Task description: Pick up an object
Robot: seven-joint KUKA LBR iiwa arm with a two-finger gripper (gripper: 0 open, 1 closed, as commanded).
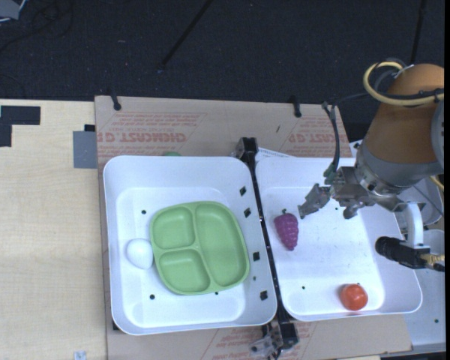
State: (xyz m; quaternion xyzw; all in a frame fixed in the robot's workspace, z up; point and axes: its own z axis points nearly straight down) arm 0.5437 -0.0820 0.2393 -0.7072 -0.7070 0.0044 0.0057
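Hovering over the right bin (405,295), the gripper (324,199) sits at the end of a grey arm (405,137) with an orange band that reaches in from the right. Its dark fingers point left and slightly down, and the view is too small and dim to show whether the jaws are spread or pressed together; nothing can be seen between them. Just below and left of the fingertips, apart from them, a bunch of purple grapes (287,229) lies on the white floor of the right bin, near its left wall. A small red tomato (353,296) rests near the front edge of the same bin, well apart from the grapes. In the left bin (124,182), a green plate (199,247) with three compartments lies flat in the middle. A white egg (140,253) sits touching the plate's left rim. Both bins rest side by side on a sheet of brown cardboard (195,126).
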